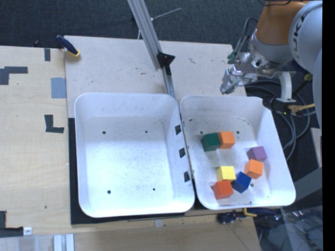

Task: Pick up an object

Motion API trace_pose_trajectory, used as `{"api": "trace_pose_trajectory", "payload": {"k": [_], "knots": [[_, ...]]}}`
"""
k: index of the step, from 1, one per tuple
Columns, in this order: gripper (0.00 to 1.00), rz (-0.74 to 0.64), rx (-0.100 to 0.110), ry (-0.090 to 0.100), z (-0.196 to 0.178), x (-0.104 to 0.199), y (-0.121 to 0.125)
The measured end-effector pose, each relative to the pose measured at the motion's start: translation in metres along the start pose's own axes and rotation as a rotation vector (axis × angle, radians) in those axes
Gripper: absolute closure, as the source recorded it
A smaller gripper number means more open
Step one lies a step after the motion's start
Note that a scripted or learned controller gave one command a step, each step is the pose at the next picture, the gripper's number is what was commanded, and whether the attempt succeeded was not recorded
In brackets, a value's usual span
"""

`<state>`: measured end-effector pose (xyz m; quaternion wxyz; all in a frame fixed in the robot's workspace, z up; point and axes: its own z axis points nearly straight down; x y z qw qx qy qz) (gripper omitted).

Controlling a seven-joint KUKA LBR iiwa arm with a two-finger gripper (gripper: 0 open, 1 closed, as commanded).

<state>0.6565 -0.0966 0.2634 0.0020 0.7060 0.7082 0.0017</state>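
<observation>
Robotics lab: bench (120, 67), two bins (84, 109).

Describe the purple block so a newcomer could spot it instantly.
Look in the right bin, the one holding all the blocks. Along its right side, the purple block sits just above an orange block. It is the only purple one there; the rest are green, orange, yellow, blue and red-orange.

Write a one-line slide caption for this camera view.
Gripper hovers above the right bin's far rim; seven coloured blocks lie inside.
</observation>
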Motion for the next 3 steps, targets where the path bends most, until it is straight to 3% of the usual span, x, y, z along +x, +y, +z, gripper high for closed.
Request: {"api": "trace_pose_trajectory", "payload": {"k": [1, 3], "knots": [[1.0, -0.004, 0.006, 0.003, -0.004, 0.056, -0.017], [1.0, -0.003, 0.01, 0.002, 0.023, 0.152, -0.053]]}}
